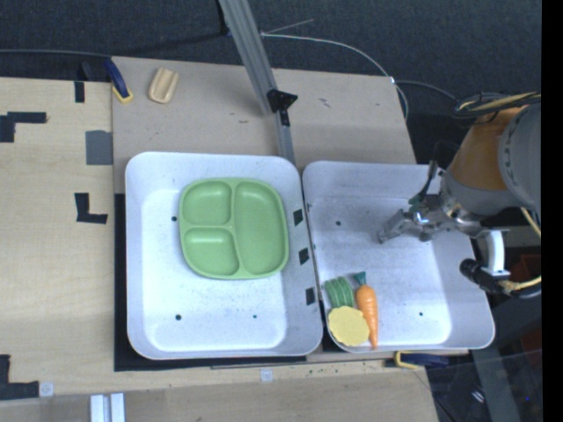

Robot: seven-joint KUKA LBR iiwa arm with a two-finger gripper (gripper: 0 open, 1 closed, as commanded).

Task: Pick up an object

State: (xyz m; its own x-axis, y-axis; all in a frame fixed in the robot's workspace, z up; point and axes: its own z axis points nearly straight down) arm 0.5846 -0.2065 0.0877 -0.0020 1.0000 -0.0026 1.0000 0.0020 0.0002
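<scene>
I see end effector (393, 229) over right bin (396, 323), grip state unclear; tapered orange carrot (368, 311) lies lengthwise, leafy end up-frame.

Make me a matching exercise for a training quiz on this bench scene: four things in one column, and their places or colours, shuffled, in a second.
Things
1. divided plate
2. carrot
3. yellow disc
4. gripper

Places or colours
A. orange, by the near-left corner of the right bin
B. green, in the middle of the left bin
C. over the bare middle of the right bin, apart from the toys
D. pale yellow, touching the carrot's left side

Pairs: 1-B, 2-A, 3-D, 4-C
</scene>
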